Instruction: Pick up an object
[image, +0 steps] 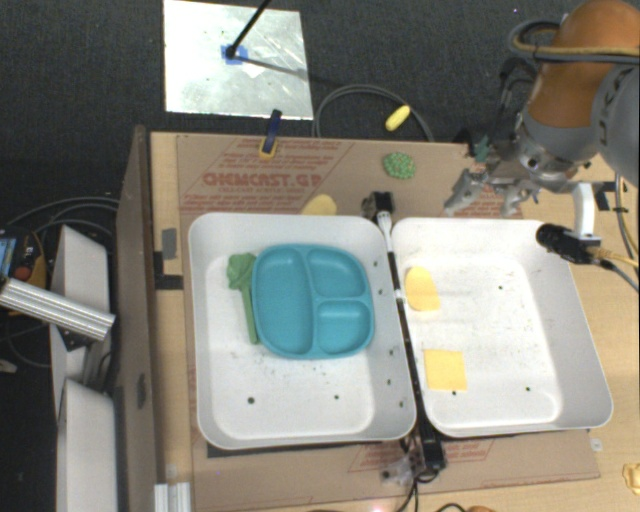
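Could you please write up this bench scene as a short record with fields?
left bin: blue divided plate, green utensil at the plate's left edge
right bin: rounded yellow piece near the divider, square yellow piece in front of it
gripper: above the right bin's far edge, holding nothing visible
cardboard behind bins: green lump, yellow piece

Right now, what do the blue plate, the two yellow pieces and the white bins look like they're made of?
Blue plate: likely smooth moulded plastic, with a soft sheen and divided sections. Yellow pieces: matte and flat, perhaps foam or soft plastic; hard to tell. White bins: thin glossy plastic with rounded rims.
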